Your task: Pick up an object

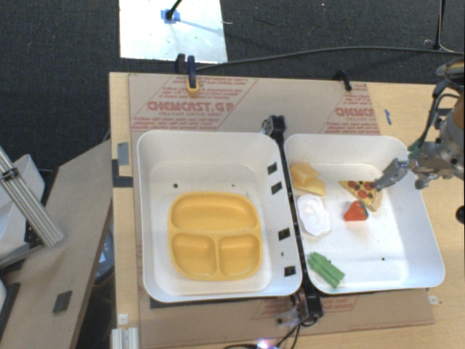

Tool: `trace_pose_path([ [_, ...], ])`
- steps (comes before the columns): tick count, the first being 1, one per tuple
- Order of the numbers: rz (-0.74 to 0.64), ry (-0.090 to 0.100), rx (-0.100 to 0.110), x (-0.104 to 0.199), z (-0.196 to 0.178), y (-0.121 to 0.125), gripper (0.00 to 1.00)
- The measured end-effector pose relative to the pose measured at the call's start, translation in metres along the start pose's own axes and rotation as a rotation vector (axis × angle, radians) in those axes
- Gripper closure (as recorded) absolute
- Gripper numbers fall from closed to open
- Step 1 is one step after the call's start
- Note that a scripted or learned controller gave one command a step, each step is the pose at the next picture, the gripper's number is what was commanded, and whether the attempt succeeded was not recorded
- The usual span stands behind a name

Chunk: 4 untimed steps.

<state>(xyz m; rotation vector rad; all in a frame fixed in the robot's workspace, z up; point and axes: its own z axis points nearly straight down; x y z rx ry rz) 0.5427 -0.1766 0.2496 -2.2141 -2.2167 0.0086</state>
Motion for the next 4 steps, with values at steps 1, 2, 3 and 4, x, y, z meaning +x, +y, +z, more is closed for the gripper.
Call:
trace_pose_path([
  [1, -0.003, -0.002, -0.009, 0.0, -0.004, 0.002, 0.0],
  [2, -0.001, -0.001, -0.004, -0.006, 0.043, 0.007, 0.0],
  [3, -0.001, 0.001, -0.003, -0.002, 0.106, 0.012, 0.0],
  [4, -0.001, 0.001, -0.003, -0.002, 0.161, 0.012, 0.0],
])
